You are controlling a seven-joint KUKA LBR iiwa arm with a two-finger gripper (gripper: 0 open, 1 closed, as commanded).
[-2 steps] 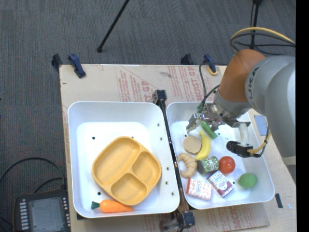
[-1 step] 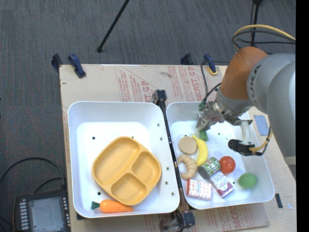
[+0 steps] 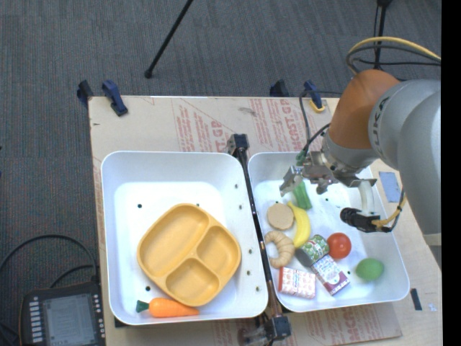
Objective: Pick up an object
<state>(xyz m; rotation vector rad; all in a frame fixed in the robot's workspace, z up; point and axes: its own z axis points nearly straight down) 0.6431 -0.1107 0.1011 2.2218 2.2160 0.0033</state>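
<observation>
The end effector [image 3: 306, 179] hangs over the far-left part of the right bin [image 3: 397, 280], close above its floor, with a green oblong piece [image 3: 302, 197] right under it. From where I stand I cannot tell whether it is spread or closed, or whether it has hold of that green piece at all.

The likeliest target is that green piece. It lies just toward the near edge from the end effector, touching or nearly so, its long axis running roughly from the far edge to the near edge with a slight lean. The banana [image 3: 302, 224] sits just beyond it, and the round cracker [image 3: 280, 217] just left of that, so the room is tight.

The rest crowds the near half of this bin: a pretzel [image 3: 280, 248], a small can [image 3: 314, 248], a tomato [image 3: 339, 245], a lime [image 3: 369, 269] and two cartons [image 3: 297, 282].

The left bin [image 3: 115, 193] holds a yellow divided plate [image 3: 189, 254] and a carrot [image 3: 171, 308] by its near edge. Both bins rest on the board tabletop [image 3: 180, 121], whose smooth white floors would let things slide.
</observation>
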